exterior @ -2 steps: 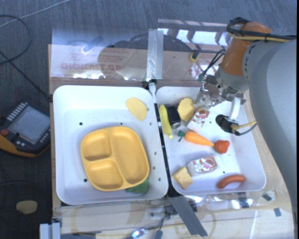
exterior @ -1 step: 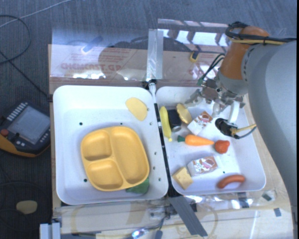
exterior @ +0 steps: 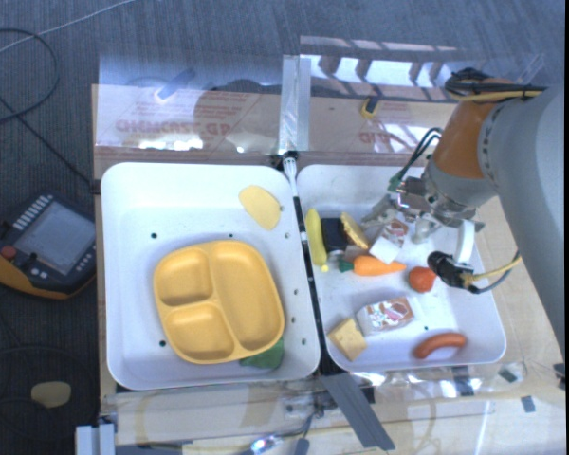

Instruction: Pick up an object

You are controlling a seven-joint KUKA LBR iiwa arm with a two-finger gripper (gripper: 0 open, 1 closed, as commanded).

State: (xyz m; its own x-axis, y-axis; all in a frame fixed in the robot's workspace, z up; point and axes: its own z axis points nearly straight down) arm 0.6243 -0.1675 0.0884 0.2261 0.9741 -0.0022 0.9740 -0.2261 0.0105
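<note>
The gripper hangs low over the right bin, just above the carrot. Whether it is spread or pressed together I cannot tell: wrist hardware and clutter blur it, and nothing clearly sits in its grip. A white block lies just above the carrot, under the gripper. Right of the carrot sits a tomato; below it a packet, a cheese wedge and a sausage. Left of the carrot lie a black item and a corn cob by the bin wall. Further left, in the left bin, a yellow tray half covers something green; a yellow chip lies above it
</note>
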